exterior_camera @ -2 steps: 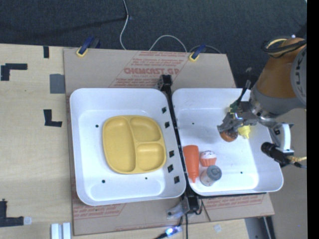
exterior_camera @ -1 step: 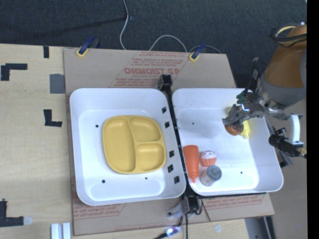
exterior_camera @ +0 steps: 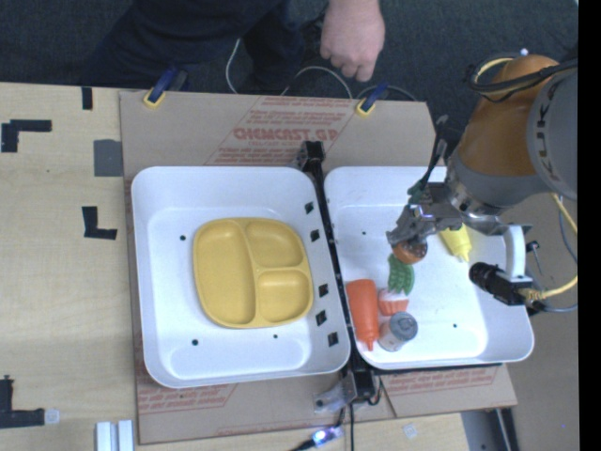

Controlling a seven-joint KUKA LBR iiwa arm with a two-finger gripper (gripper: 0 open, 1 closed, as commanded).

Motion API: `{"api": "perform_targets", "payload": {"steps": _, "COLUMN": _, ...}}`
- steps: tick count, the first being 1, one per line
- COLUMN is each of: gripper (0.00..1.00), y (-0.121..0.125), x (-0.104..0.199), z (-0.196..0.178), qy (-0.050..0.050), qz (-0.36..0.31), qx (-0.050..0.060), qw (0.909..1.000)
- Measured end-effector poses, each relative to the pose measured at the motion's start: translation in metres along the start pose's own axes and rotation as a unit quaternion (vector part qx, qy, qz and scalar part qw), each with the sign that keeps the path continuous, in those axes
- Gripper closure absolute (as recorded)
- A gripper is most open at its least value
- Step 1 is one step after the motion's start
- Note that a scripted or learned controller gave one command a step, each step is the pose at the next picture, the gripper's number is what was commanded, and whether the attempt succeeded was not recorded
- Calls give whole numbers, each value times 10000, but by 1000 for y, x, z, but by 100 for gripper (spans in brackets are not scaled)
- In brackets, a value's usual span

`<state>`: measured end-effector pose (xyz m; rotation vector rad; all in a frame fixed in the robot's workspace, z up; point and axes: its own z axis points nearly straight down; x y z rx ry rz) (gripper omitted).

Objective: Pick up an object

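Observation:
My gripper is low in the right bin, its fingers closed on a small round orange-brown object. Just below that object lies a green leafy toy. An orange carrot-like toy lies near the bin's left wall, with a small orange-and-white piece and a grey round piece next to it. A yellow object sits just right of the gripper, partly hidden by the wrist.
The left bin holds a yellow divided plate. A person's hand hangs over the bench's far edge. A black clamp juts from the arm over the right bin's right rim.

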<state>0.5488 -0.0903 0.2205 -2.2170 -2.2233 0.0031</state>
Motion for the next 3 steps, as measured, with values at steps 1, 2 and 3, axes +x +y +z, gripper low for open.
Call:
{"api": "perform_targets", "payload": {"steps": 1, "gripper": 100, "y": 2, "x": 50, "z": -9, "qy": 7, "qz": -19, "qx": -9, "qw": 10000}}
{"api": "perform_targets", "payload": {"steps": 2, "gripper": 100, "y": 3, "x": 105, "z": -13, "qy": 4, "qz": -13, "qx": -6, "qw": 10000}}
{"api": "perform_targets", "payload": {"steps": 3, "gripper": 100, "y": -11, "x": 158, "z": -14, "qy": 4, "qz": -18, "qx": 2, "qw": 10000}}
